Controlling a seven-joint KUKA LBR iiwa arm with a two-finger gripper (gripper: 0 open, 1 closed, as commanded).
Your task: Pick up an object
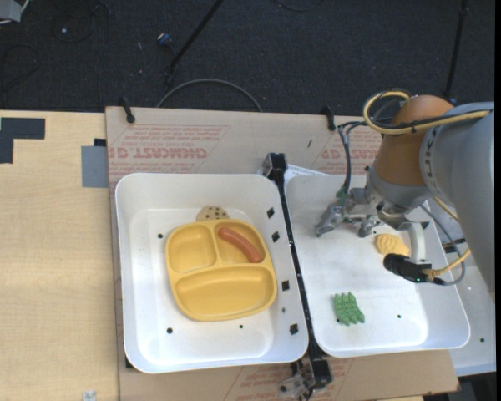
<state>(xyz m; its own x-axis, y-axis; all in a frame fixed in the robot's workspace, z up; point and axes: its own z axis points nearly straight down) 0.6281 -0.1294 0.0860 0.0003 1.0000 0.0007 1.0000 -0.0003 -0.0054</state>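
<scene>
Landmark: the yellow tray (220, 271), a three-compartment plate in the left bin (142, 307); all positions below were referenced to it.
Candidate object 1: a green toy (347, 308), small, knobbly, resembling a cluster of beans; it lay on the floor of the right bin (434, 324), to the right of the yellow tray and level with its lower edge.
Candidate object 2: a pale yellow item (392, 244), rounded with a ridged surface; it lay in the right bin, further right of the yellow tray and level with its upper half, beside the gripper.
Candidate object 3: a sausage (241, 243), reddish-brown, smooth, cylindrical; it lay diagonally in the upper right compartment of the yellow tray.
Candidate object 4: a tan speckled item (211, 214), partly hidden behind the upper edge of the yellow tray; its shape could not be determined.
Gripper: the gripper (347, 223) stood low over the right bin, right of the yellow tray's upper edge; its metallic fingers were spread apart, with nothing between them.
Arm: the arm (451, 165) was grey with an orange band, with looped cables at the wrist.
Bins: both were white, shallow, smooth plastic with rounded corners; a black divider strip (285, 249) ran between them, just right of the yellow tray.
Surface: a printed cardboard sheet (192, 144) lay under the bins; a light wooden bench top (42, 266) extended left of the yellow tray.
Room: a dark floor (234, 40) with black cables lay beyond the yellow tray.
</scene>
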